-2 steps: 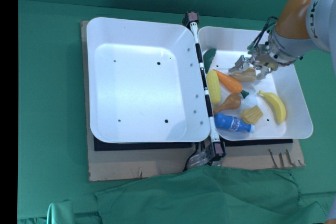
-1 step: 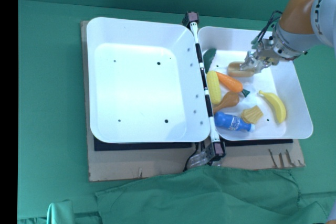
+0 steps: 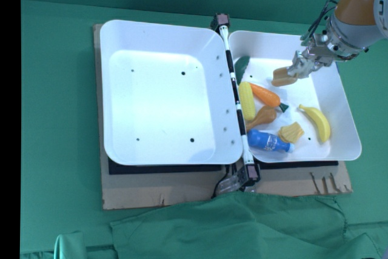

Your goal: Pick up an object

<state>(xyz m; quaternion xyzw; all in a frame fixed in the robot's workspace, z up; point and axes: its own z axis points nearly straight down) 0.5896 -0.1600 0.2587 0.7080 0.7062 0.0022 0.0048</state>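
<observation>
My gripper (image 3: 296, 71) hangs over the back of the right bin (image 3: 345, 130), reaching in from the upper right. A small tan-orange block (image 3: 282, 76) sits at its fingertips, pinched between them and looking slightly raised off the bin floor. Below it in the same bin lie an orange carrot (image 3: 265, 94), a yellow corn cob (image 3: 247, 100), a brown drumstick-shaped piece (image 3: 262, 117), a yellow banana (image 3: 318, 122), a ridged yellow wedge (image 3: 292, 131) and a blue bottle (image 3: 267, 141). A dark green item (image 3: 242, 66) rests against the bin's left wall.
The left bin (image 3: 163, 97) stands beside the right one, with a black-and-white divider bar (image 3: 233, 91) between them. Both rest on a cardboard sheet (image 3: 151, 191) over green cloth. Rumpled cloth (image 3: 242, 227) bunches at the front.
</observation>
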